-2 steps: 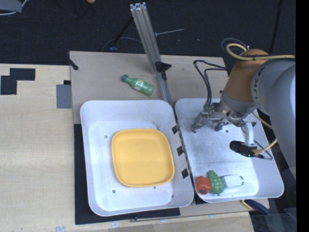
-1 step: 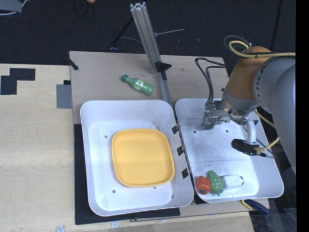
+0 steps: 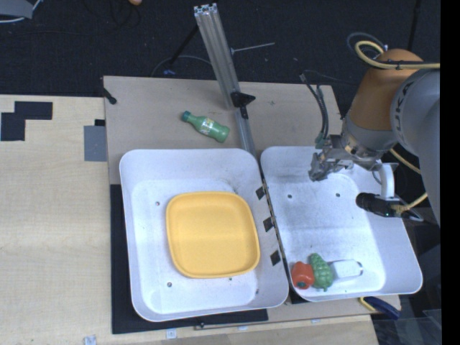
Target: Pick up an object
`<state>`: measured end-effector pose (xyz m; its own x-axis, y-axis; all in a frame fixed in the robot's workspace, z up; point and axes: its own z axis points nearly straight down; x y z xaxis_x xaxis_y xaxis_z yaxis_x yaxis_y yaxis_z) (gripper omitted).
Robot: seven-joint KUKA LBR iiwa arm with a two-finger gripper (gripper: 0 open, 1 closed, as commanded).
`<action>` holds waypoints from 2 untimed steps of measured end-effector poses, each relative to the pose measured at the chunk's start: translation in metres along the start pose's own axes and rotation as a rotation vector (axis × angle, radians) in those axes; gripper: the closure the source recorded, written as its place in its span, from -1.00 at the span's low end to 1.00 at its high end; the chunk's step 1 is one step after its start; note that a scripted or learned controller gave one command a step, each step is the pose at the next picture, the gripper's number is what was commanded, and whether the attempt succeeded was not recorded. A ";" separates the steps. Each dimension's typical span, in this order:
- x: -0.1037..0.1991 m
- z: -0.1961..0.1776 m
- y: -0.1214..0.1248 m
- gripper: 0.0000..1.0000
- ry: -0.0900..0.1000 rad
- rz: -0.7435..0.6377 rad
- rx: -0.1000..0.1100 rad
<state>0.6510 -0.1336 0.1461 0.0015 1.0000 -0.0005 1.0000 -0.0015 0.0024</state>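
You see the pincer (image 3: 321, 165) over the right bin's (image 3: 402, 264) far end; its dark, blurred tips leave you unable to tell its state. Red, green and white toys (image 3: 323, 272) cluster at the bin's near wall, shapes indistinct

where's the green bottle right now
The small green plastic bottle lies on its side on the bench, outside both bins, just behind the left white bin that holds the square yellow plate.

grey arm (image 3: 402, 113) low, gripper (image 3: 321, 167) pointing down
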 end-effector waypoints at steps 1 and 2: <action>0.003 -0.061 0.004 1.00 0.000 -0.001 -0.001; 0.003 -0.062 0.004 1.00 0.000 -0.002 0.003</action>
<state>0.6551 -0.1308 0.2086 -0.0006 1.0000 -0.0001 1.0000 0.0006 -0.0005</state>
